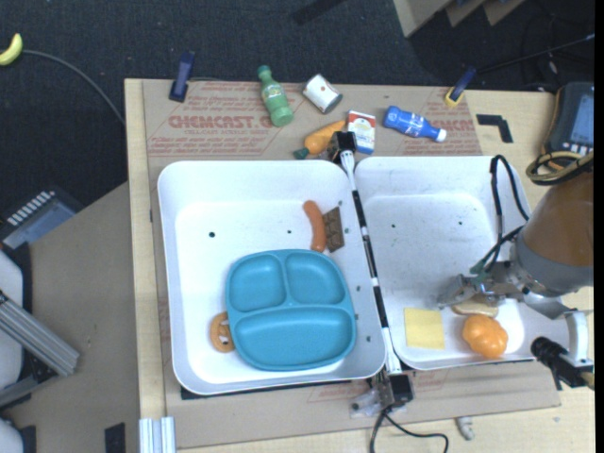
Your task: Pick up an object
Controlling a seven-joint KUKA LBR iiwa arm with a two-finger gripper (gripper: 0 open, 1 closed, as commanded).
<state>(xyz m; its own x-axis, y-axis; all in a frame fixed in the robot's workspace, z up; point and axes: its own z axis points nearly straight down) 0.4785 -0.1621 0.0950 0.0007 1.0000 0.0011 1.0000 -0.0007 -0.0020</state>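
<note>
Gripper (469,295) fingertips are blurred against a pale object beneath; spacing cannot be judged, nor what the object is. Arm (566,239) is cut off by the frame edge at 3 o'clock. Pretzel (221,333) is half hidden under the blue plate (288,308) at its 8 o'clock. Print on the small carton (360,130) is too small to be read. Yellow item (9,49) is cropped at 9 o'clock.
</note>
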